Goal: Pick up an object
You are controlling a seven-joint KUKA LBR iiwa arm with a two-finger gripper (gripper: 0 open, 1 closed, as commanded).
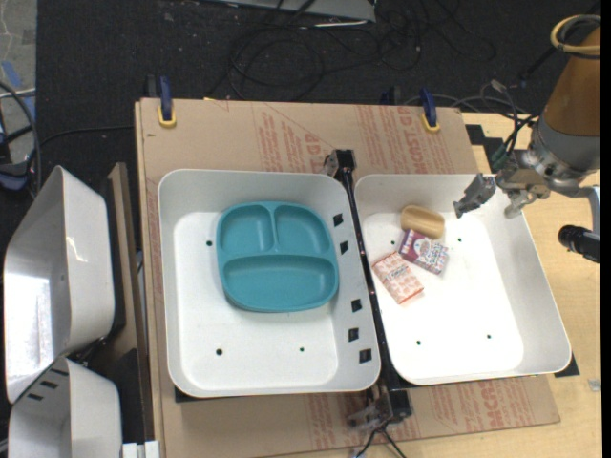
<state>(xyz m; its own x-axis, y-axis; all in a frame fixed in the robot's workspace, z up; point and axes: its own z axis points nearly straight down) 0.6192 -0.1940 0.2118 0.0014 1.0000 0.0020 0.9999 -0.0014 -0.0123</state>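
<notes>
In the right bin [496, 342] lie three small items near its upper left: a tan bread-roll-like piece [423, 221], a purple and white packet [424, 252], and a pink and white box [397, 278]. My gripper [495, 198] hangs over the bin's upper right edge, to the right of the roll and apart from it. Its two dark fingers [474, 198] are spread with nothing between them.
The left bin [191, 342] holds a teal divided plate [278, 257]. A black divider [358, 256] runs between the bins. Orange clamps [167, 114] hold the cardboard base at the back. White containers [52, 275] stand at the far left.
</notes>
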